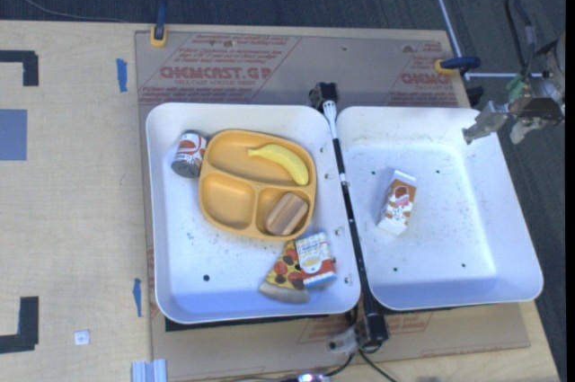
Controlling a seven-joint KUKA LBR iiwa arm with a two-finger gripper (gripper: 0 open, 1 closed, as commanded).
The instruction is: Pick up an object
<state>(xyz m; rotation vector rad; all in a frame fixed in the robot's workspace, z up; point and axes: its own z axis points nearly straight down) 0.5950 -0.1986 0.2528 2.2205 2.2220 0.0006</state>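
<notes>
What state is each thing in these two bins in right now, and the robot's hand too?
Banana: lying in the yellow tray's top compartment.
Hot dog: lying in the tray's lower right compartment.
Can: on its side, against the tray.
Carton: alone in the right bin.
Gripper: above the right bin's far corner.

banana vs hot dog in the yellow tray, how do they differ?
The banana is yellow, long and curved; the hot dog is brown and tan, shorter and straight. The banana lies in the tray's wide far compartment, the hot dog in the small near-right one. The banana runs mostly crosswise to the view, the hot dog diagonally. Both lie flat inside the tray in the left bin, one per compartment.
</notes>
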